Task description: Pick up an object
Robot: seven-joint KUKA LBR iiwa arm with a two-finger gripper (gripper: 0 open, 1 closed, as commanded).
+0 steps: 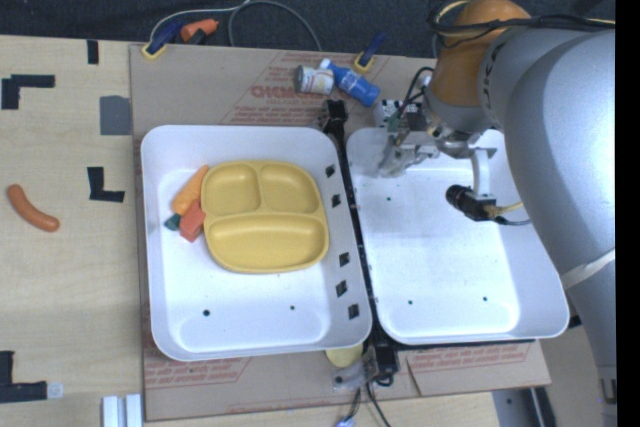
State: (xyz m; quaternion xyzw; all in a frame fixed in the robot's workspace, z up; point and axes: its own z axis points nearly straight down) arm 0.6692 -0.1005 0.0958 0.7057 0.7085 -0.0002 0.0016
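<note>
Arm point(560, 115) reaching into the right bin point(450, 255), gripper point(395, 155) low at the bin's far left corner.

The gripper sits beside the divider between the bins, and its fingers blur against the white floor, so how far they are parted, or whether anything is between them, cannot be told. In the left bin point(240, 315) a yellow sectioned tray point(265, 215) lies flat toward the far side; a carrot point(188, 190) rests against the tray's left edge, with a small red and green piece point(188, 226) just beside it, nearer the camera. Behind the right bin's far left corner a bottle point(338, 80) with a blue end lies on its side on the cardboard. Far left of the left bin, a sausage point(32, 208) lies on the bench.
</note>
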